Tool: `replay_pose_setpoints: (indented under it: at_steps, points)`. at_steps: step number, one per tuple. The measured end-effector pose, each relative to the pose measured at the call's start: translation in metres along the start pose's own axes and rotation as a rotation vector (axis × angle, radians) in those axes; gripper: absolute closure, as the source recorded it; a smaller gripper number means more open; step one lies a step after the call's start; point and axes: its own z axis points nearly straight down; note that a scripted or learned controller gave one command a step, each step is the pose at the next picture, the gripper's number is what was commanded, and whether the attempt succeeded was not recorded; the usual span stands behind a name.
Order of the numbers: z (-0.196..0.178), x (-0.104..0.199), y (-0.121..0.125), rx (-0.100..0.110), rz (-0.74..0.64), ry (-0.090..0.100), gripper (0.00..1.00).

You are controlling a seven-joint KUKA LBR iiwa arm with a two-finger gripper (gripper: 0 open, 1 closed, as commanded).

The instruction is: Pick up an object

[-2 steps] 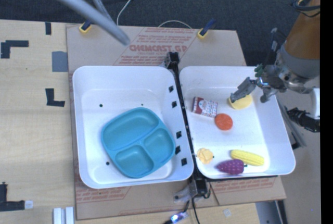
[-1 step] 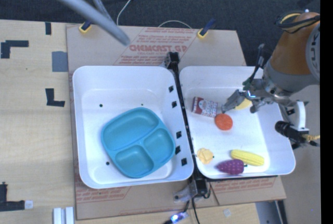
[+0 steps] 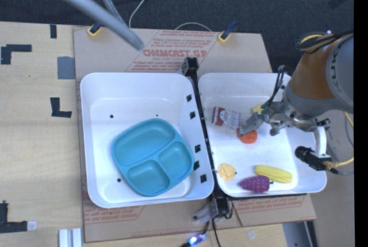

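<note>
My gripper (image 3: pixel 258 129) hangs low over the right bin (image 3: pixel 299 151), its two grey fingers spread apart and open. A small orange-red piece (image 3: pixel 249 137) lies just under the left fingertip (image 3: pixel 245 128), and nothing sits between the fingers. A red and white carton (image 3: pixel 226 118) lies just left of the gripper. Near the bin's front wall lie a yellow corn cob (image 3: pixel 273 173), a purple grape bunch (image 3: pixel 255 184) and a small yellow round piece (image 3: pixel 227 171).
The left bin (image 3: pixel 98 125) holds a blue divided plate (image 3: pixel 152 155). A black divider (image 3: pixel 198 125) runs between the two bins. The arm's orange band (image 3: pixel 313 76) and cables stand over the right bin's right side.
</note>
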Motion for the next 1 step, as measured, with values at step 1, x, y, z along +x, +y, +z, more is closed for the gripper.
replay_pose_setpoints:
  at_steps: [1]
  points:
    - [0.0446,-0.0002,0.0003,-0.008,-0.001,-0.003,0.00]
